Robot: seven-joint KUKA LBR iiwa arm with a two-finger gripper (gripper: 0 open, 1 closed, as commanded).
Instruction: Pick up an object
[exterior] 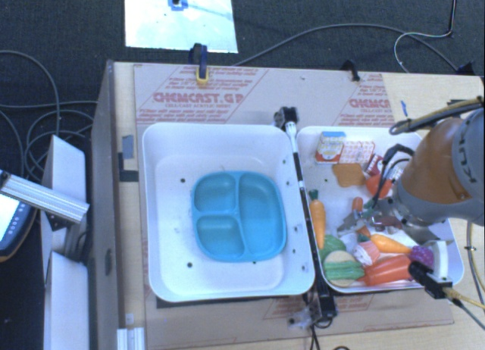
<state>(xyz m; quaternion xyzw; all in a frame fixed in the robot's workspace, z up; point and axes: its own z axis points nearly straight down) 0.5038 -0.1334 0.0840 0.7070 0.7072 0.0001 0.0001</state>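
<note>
The right bin [455,261] holds several toy foods. An orange carrot [317,220] lies along its left wall. A second orange carrot [391,244] and a red-orange pepper [385,270] lie near the front, beside a green vegetable [342,270]. My gripper [356,221] hangs low over the middle of this bin, just right of the first carrot and above a small pink-and-white piece [367,252]. A small orange piece [358,204] sits right by the gripper. I see nothing clearly held in it.
The left bin [170,144] holds a blue divided plate [239,216]. At the back of the right bin lie a white-and-red carton [330,146], a brown cookie [348,174] and a red packet [374,165]. A purple item [423,254] rests at the front right.
</note>
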